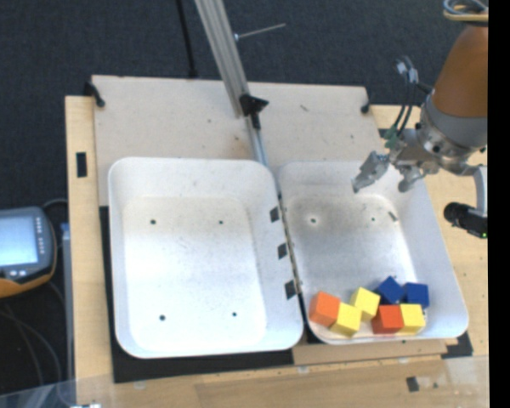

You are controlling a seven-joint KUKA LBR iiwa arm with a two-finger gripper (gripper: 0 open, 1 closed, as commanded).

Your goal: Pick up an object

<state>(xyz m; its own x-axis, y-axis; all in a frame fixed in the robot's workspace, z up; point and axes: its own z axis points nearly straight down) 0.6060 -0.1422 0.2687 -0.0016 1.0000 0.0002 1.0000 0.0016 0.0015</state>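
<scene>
Seven blocks overlapping, pincer spread, arm cropped

No text, label, brand, number or sign could be read anywhere; the small screened device at about nine o'clock, left of the bench, showed a pale display too blurred to make out any characters.

Pincer spread open, empty, arm angled downward
</scene>
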